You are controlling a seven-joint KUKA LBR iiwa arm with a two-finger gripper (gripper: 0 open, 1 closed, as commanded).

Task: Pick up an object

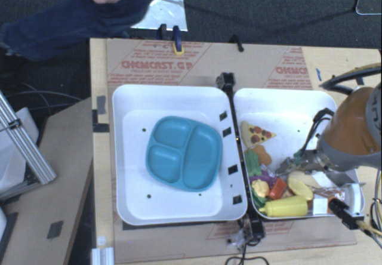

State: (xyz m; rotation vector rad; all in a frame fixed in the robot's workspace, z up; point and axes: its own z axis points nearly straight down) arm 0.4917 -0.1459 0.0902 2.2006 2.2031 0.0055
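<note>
While I watch from the overhead camera, the arm [353,132] reaches in from the right and hangs over the right bin [280,99], its orange band sitting above the bin's right half. Down at about the middle of that bin I can see the gripper [292,164], low over the toys, but it is dark and foreshortened from here, so I cannot tell whether it has hold of anything.

Toy food is heaped in the near-left part of that bin: a pizza slice [257,133] lying flat and apart at the top, then an orange piece [261,154], a green piece [253,164], a red piece [277,188], a pale yellow piece [300,187] just beside the gripper, and a long yellow one [286,207] along the near wall.

Over in the left bin [131,108], a blue divided plate [183,153] lies at the centre. Someone in dark blue [89,1] stands at the far left beyond the bench.
</note>
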